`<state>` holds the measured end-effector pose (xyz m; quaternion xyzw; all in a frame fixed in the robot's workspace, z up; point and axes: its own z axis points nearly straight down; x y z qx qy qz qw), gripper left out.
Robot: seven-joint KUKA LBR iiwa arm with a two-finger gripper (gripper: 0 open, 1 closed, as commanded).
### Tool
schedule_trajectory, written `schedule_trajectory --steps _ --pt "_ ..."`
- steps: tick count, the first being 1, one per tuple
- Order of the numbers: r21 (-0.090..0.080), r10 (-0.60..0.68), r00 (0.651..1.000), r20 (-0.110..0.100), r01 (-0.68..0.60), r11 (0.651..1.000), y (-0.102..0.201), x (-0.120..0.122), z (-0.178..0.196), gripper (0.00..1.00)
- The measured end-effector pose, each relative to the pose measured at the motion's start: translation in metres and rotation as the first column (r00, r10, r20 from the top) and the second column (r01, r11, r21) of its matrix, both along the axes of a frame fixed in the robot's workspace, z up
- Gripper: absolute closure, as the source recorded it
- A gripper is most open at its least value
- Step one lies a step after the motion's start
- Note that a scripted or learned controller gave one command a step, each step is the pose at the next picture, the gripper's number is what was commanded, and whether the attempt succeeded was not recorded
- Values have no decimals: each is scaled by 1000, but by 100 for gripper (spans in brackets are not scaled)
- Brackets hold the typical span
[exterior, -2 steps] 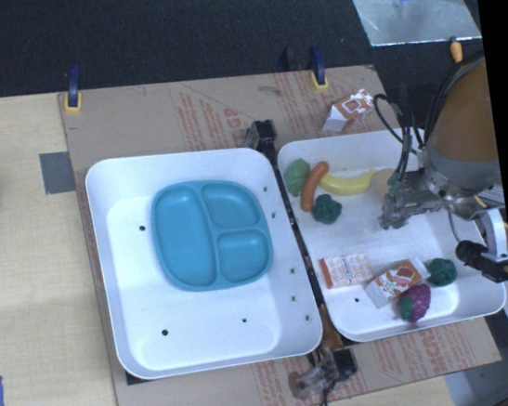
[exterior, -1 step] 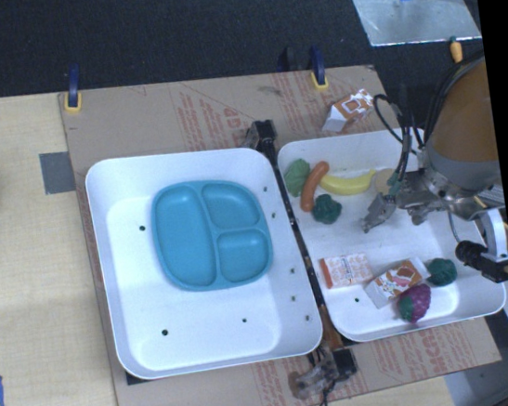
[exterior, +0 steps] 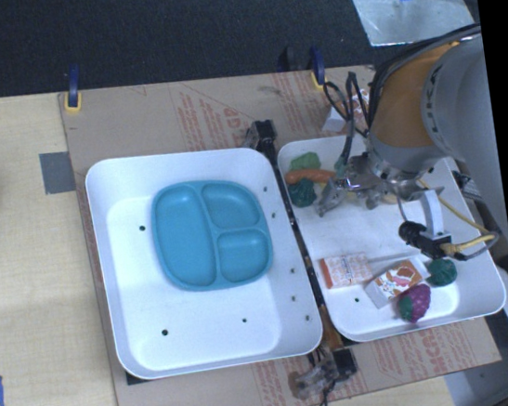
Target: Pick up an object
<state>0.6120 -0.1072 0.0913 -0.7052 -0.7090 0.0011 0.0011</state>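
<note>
Cardboard-covered bench (exterior: 176, 114), two white bins: left bin (exterior: 133, 346) holds a blue divided plate (exterior: 210, 234). My gripper (exterior: 342, 192) hovers in the right bin (exterior: 474, 302), finger state indiscernible; orange carrot (exterior: 309, 175) just beside it.

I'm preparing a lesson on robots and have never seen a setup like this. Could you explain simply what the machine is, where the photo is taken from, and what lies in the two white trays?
The photo comes from one fixed camera above a bench, looking down at a slant. The big grey shape with an orange band on the right is a robot arm, reaching in over the right bin. Its claw hangs low over that bin's far end, beside an orange item and a green one. I cannot tell whether it holds anything. Nearer the camera lie a printed card, a small packet, a purple toy and a dark green piece. The left bin holds a blue divided plate.
</note>
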Motion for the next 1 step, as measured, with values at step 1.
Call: schedule_trajectory --steps 1 --pt "-1 -3 1000 -1 3 1000 -48 -103 0 0"
